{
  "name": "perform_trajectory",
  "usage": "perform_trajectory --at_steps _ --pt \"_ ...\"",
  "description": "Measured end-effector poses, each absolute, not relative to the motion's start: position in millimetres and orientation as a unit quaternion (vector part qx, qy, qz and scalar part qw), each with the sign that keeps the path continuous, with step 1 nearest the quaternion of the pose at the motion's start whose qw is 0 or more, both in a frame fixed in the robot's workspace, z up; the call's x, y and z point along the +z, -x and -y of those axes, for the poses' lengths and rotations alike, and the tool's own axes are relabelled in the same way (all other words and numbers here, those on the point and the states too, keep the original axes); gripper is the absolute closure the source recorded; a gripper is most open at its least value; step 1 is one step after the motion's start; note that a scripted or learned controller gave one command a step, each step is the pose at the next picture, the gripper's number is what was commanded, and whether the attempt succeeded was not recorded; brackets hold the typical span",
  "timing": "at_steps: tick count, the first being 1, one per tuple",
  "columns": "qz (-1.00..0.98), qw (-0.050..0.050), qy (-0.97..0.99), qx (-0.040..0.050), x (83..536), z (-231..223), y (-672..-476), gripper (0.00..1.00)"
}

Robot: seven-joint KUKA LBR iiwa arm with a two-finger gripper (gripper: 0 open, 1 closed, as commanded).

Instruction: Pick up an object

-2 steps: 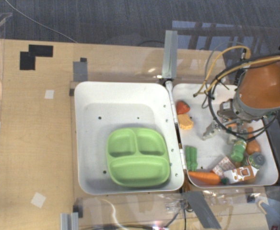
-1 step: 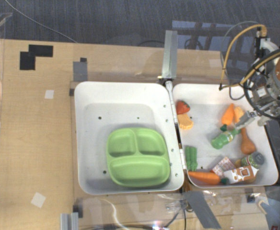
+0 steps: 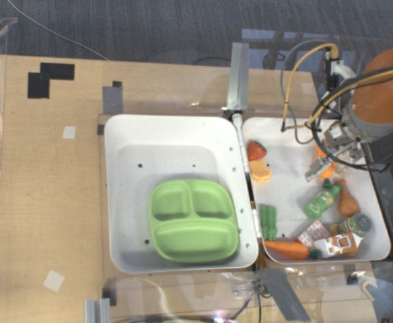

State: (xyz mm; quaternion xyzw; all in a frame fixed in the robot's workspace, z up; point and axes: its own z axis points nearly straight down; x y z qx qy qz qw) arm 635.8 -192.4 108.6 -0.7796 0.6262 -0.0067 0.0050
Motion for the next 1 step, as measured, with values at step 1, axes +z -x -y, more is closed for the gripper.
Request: perform_trajectory --at_steps 1 --pt "-0.627 0.004 0.779 -0.0034 88.5 196.6 -635.3 0.00"
